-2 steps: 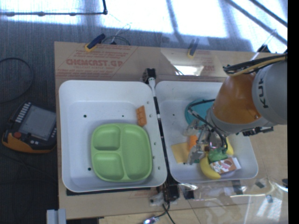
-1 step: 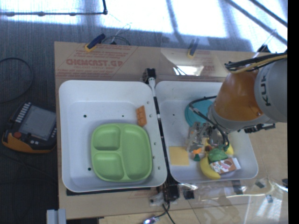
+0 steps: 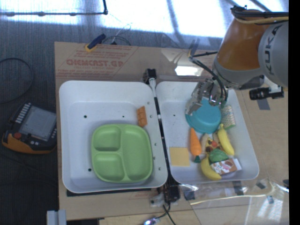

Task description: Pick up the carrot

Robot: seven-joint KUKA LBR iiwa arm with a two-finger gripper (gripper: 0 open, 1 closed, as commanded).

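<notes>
The carrot (image 3: 195, 141) lies in the right bin (image 3: 176, 95), orange with a small green top pointing toward the front, between a yellow cheese slice (image 3: 179, 156) and the bananas. My gripper (image 3: 205, 100) hangs over the far rim of a blue bowl (image 3: 205, 118), just behind the carrot and apart from it. Its fingers are spread open and I see nothing held between them.
Right of the carrot sit two bananas (image 3: 225, 142), a corn cob (image 3: 228, 116) and a small packet (image 3: 226, 166), tightly packed. The left bin (image 3: 75, 102) holds a green divided plate (image 3: 122, 153) and a small orange block (image 3: 141, 116). A black divider bar (image 3: 157, 111) separates the bins.
</notes>
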